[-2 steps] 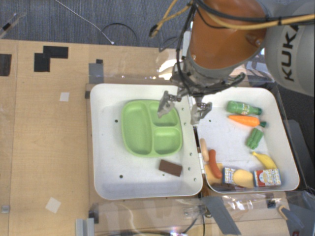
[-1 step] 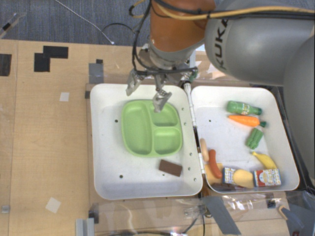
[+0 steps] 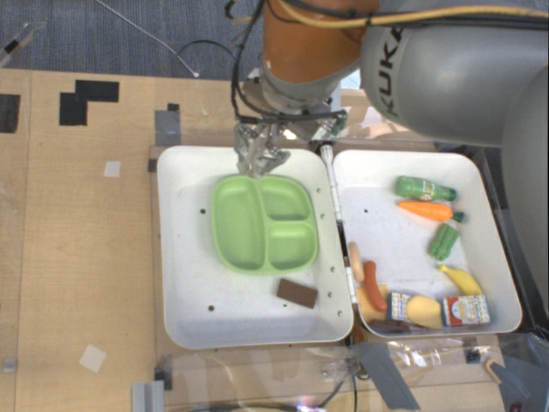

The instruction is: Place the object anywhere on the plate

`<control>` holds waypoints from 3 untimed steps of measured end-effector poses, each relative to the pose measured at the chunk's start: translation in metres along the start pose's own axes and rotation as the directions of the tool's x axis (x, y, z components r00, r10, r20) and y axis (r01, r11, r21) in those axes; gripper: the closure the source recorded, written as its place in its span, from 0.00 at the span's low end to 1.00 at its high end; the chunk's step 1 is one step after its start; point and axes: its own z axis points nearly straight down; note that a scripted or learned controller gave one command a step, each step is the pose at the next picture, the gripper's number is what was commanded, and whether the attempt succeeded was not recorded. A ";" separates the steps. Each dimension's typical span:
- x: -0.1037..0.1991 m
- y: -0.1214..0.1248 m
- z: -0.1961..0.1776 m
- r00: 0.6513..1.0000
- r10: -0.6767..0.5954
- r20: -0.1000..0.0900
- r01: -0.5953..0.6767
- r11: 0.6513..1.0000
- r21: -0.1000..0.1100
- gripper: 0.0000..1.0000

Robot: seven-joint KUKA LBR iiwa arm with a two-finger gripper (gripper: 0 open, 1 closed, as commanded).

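plate (image 3: 262,224), smooth green plastic, three rounded compartments.

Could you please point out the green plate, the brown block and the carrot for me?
Plate (image 3: 243,230): camera view, on the floor of its large left compartment.
Brown block (image 3: 298,293): camera view, on the middle of its top face.
Carrot (image 3: 424,210): camera view, on the middle of its orange body.

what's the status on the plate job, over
Gripper above the green plate's far rim, nothing seen between its fingers. Brown block in the left bin, just off the plate's near edge. Nothing blocking the plate.
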 end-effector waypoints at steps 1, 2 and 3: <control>0.031 -0.023 0.034 0.987 -0.158 -0.008 0.158 0.987 -0.002 1.00; 0.076 -0.006 0.057 0.936 -0.353 -0.008 0.353 0.936 -0.007 1.00; 0.035 -0.039 -0.029 0.854 -0.520 -0.003 0.520 0.854 0.001 1.00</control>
